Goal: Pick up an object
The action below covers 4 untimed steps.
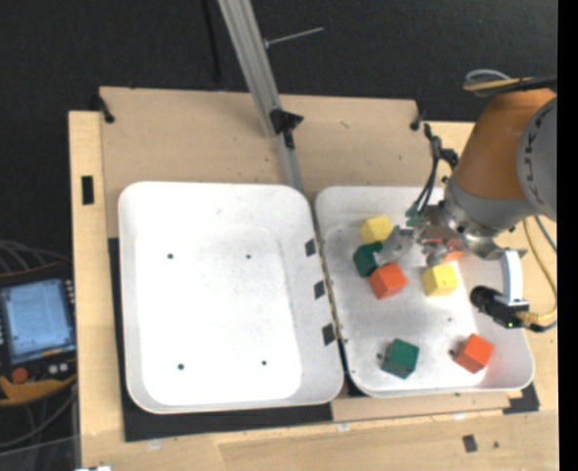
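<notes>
Where the right bin (504,376) sits on the tabletop (171,126), six small blocks are catalogued. Item: yellow block (376,229), upper left. Item: dark green block (367,259), just below it and touching, or nearly touching, the orange block (389,281). Item: second yellow block (441,280), mid-bin, standing apart. Item: green block (400,357) and second orange block (474,352), both near the front wall, well apart from each other. The left bin (210,292) is listed beside it.

The hand (428,238) is seen above the cluster, between the upper yellow block and the mid-bin yellow one; whether its fingers are spread or closed cannot be told, and nothing is seen between them.

Handling, as judged: the blocks are taken to be light, stiff and not fragile, with flat faces that may be somewhat smooth. Hold is best taken across two opposite flat faces. The mid-bin yellow block is judged easiest, since clearance is offered on all sides; the green and orange pair would be crowded.
</notes>
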Available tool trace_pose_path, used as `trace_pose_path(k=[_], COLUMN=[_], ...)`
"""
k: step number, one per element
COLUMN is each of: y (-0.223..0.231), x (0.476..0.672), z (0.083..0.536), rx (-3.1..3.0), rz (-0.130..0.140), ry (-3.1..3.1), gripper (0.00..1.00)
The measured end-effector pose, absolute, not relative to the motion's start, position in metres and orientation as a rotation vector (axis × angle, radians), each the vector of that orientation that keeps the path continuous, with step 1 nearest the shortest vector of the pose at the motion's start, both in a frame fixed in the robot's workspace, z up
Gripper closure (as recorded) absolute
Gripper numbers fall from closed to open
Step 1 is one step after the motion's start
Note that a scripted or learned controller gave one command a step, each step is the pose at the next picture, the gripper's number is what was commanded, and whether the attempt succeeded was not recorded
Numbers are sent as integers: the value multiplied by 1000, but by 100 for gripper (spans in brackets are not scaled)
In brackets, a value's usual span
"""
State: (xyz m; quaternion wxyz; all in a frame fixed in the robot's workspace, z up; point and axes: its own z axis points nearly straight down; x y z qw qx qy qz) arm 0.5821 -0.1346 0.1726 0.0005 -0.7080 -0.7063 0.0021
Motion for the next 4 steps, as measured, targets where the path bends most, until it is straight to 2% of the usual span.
trace_pose_path(k=[2,3,4], y=[-138,-138,-144], x=[582,583,589], z=[96,109,154], rx=[-2226,-2234,-2228], rz=[3,-6,-5], ry=[-2221,-2216,-2221], gripper=[0,100,100])
